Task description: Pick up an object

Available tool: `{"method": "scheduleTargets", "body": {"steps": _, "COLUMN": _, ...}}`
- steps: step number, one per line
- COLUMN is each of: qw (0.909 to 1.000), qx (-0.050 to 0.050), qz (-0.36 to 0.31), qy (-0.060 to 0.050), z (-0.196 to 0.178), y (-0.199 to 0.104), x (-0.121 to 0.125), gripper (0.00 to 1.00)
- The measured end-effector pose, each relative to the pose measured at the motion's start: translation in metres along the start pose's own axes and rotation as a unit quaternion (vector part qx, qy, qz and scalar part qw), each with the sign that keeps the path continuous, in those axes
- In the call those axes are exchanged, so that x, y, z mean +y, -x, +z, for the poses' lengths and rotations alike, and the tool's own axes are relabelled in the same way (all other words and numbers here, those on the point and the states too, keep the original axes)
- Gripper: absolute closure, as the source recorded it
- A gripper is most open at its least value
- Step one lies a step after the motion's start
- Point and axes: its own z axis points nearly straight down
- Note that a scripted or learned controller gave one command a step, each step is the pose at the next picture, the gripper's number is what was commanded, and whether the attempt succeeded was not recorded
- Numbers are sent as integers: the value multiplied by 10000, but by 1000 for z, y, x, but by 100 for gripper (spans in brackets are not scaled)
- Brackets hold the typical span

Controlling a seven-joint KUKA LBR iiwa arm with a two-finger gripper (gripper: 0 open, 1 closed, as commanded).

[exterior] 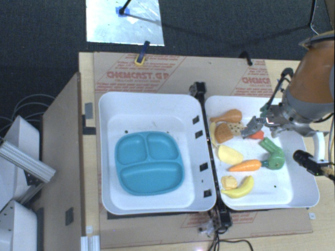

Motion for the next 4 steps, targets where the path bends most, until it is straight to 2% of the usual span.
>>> {"method": "scheduleTargets", "body": {"steps": 1, "qw": 10000, "qx": -2, "qz": 4, "qy": -12, "z": 117, "y": -5, "x": -63, "gripper": 0}}
{"method": "scheduleTargets", "body": {"steps": 2, "qw": 10000, "qx": 2, "qz": -25, "qy": 30, "z": 127, "y": -24, "x": 8, "gripper": 0}}
{"method": "scheduleTargets", "body": {"steps": 3, "qw": 10000, "qx": -6, "qz": 15, "qy": 9, "z": 126, "y": 9, "x": 10, "gripper": 0}}
{"method": "scheduleTargets", "body": {"steps": 4, "qw": 10000, "qx": -18, "qz": 31, "qy": 16, "z": 99, "y": 77, "x": 7, "gripper": 0}}
